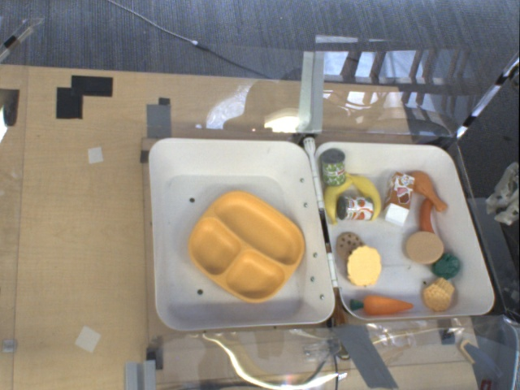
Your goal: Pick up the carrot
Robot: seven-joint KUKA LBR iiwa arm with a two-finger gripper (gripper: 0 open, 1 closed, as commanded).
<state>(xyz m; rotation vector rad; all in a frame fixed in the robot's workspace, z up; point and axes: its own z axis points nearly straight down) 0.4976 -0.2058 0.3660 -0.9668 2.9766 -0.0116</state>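
The carrot (387, 305) lies flat at the front edge of the right bin (471, 218), a smooth, tapered orange toy with a small green top pointing left toward the divider. Just behind it sits a round yellow disc (364, 266) with a bumpy, scalloped rim, touching a brown speckled cookie (348, 242). To the carrot's right is a knobbly tan lump (438, 294), and beside that a dark green, crinkled piece (446, 264). A flat tan round (424, 247) rests near the middle, with a long, curved orange-red piece (427, 201) running back from it. A small white cube (396, 214) sits against a brown printed packet (400, 188). Farther back, a curved yellow banana (362, 190) wraps around a small can (356, 209), and a green-labelled tin (333, 167) stands upright near the rear corner.

The left bin (171, 218) is matte white plastic with rounded corners and carries a glossy yellow-orange plate (246, 244) split into three compartments. Both bins rest on a pale wooden bench (73, 218).

The jaws are out of the picture, so I cannot tell how far open they are or whether they have hold of anything.
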